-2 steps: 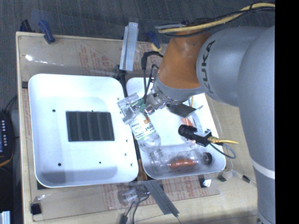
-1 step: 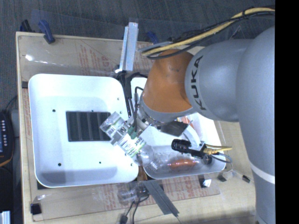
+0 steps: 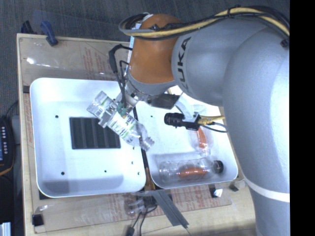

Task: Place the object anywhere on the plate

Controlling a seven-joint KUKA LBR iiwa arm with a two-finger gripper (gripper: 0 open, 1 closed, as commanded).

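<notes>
Bench edge: the pale bench (image 3: 88, 201) runs on past the plate's near side. A grey strip (image 3: 172, 214) lies on it, nearer than the plate and to its right in the view.
Clear bottle: the clear bottle (image 3: 189, 171) lies on its side in the right bin (image 3: 165, 146), along that bin's near wall. It is to the right of the plate and a little nearer. Something orange shows inside it, and its black cap (image 3: 218, 167) is at the end away from the plate.
Smaller clear thing: the smaller clear thing (image 3: 202, 140), also with orange in it, sits in the same bin just beyond the bottle. It is level with the plate and well apart from it on the right.
Task's thing: which of these two is meant cannot be told. Both lie off the plate, in the other bin.
Plate: the plate (image 3: 94, 132), a dark ribbed rectangle, lies flat near the middle of the left bin (image 3: 49, 102).
Gripper: the gripper (image 3: 120, 118) hangs over the plate's far right corner, close to the wall between the bins.
Grip: whether it is spread or closed cannot be told from this angle.
Arm: the grey arm (image 3: 236, 82), with its orange band (image 3: 152, 48), comes in from the right, beyond and above the plate.
Far corner: a blue clamp (image 3: 49, 33) sits on the bench beyond the plate and to its left.
</notes>
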